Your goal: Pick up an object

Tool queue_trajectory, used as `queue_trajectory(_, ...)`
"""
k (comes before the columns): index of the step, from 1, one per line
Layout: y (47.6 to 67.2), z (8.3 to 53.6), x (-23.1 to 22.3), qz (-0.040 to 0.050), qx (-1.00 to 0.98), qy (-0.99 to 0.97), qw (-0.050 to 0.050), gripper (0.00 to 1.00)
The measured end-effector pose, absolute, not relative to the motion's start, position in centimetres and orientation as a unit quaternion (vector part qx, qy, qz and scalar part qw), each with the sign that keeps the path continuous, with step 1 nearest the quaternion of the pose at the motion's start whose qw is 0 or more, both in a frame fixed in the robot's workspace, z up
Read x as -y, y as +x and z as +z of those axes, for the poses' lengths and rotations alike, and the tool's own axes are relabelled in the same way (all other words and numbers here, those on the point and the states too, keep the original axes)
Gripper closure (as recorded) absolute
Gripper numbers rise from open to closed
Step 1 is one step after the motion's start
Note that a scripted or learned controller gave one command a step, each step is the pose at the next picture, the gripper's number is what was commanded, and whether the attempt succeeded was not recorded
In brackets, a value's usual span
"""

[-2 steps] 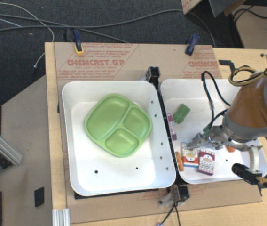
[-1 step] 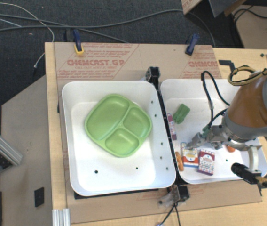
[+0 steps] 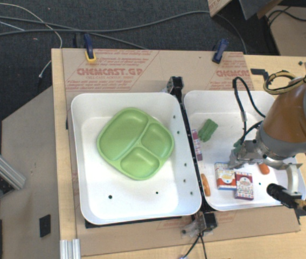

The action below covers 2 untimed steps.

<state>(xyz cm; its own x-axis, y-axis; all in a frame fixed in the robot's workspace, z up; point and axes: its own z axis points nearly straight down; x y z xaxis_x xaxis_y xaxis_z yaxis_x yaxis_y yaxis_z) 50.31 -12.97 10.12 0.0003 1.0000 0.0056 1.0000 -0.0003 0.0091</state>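
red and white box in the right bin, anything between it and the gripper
Nothing visible blocks it. The gripper hangs low just above the red and white box, which lies flat near the front of the right bin. A blue and white box touches its left side and could crowd a finger.

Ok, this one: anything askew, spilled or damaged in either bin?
Nothing spilled or damaged. The green divided plastic plate lies rotated in the left white bin. In the right white bin, a purple flat packet and an orange stick are pressed against the left wall.
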Motion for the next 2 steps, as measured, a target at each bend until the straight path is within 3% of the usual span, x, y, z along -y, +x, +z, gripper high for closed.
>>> queue_trajectory(1, 50.2, 14.4, 13.0, 0.0008, -0.707, 0.707, 0.001, 1.0)
queue_trajectory(2, 50.1, 20.8, 12.9, 0.0019, -0.708, 0.707, 0.003, 1.0)
